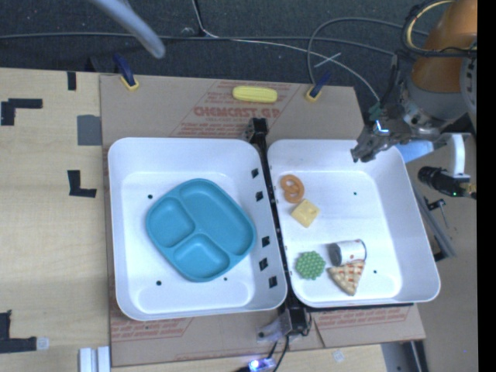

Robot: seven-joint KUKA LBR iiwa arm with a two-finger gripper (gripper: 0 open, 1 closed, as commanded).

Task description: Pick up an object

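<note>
The gripper (364, 153), its state impossible to tell, hangs over the right bin's (415, 231) far rim, well apart from the pretzel (292, 187) and cheese (304, 213), so a descent here could strike the rim.

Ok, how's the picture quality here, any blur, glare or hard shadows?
Camera view: light is soft and even, with faint shadows along the bin walls; the grey bar at top left is smeared out of focus; the blue tray and pretzel look fairly sharp; no strong glare.

Blue sectioned tray (200, 229) in left bin (124, 208). Yellow piece (255, 94) on cardboard sheet (194, 107) near table's far edge. Blue clamps (124, 73) at cardboard's far corners.
</note>
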